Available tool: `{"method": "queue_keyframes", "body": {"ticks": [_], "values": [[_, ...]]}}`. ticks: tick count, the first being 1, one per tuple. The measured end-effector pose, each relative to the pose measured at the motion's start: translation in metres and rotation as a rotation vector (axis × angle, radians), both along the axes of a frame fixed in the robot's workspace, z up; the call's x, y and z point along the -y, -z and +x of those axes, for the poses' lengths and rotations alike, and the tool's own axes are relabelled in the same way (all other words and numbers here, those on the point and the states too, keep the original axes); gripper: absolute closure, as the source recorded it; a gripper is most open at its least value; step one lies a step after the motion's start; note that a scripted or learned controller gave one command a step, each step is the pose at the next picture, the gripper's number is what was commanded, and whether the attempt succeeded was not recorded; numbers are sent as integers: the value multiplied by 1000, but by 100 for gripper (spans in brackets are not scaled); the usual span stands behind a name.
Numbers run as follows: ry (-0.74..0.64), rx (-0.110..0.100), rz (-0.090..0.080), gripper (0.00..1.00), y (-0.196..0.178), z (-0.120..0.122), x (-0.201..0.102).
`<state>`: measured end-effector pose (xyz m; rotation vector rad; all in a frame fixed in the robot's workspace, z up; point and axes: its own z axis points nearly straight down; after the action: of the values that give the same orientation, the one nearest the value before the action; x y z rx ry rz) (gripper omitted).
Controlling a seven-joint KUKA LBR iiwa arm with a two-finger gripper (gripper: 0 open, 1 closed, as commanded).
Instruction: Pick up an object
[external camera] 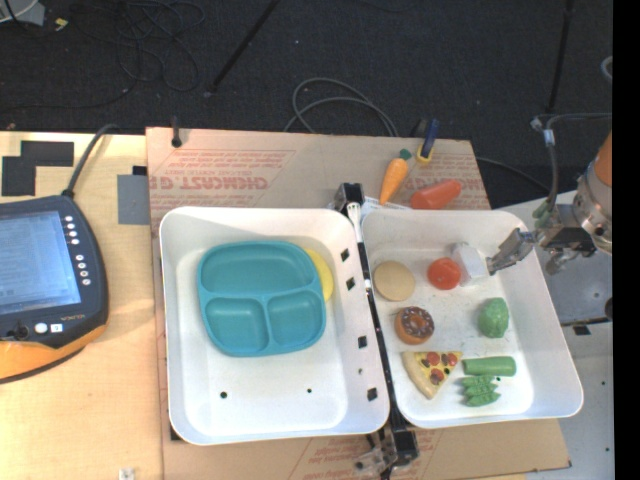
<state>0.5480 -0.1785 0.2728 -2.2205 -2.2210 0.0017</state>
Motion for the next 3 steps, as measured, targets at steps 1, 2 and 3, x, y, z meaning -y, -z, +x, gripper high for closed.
{"method": "queue_keyframes", "body": {"ticks": [1,2,3], "values": [[-1,-7,2,0,97,9,8],[1,-3,1,0,190,17,35],[5,-1,1,100,175,16,36]]}}
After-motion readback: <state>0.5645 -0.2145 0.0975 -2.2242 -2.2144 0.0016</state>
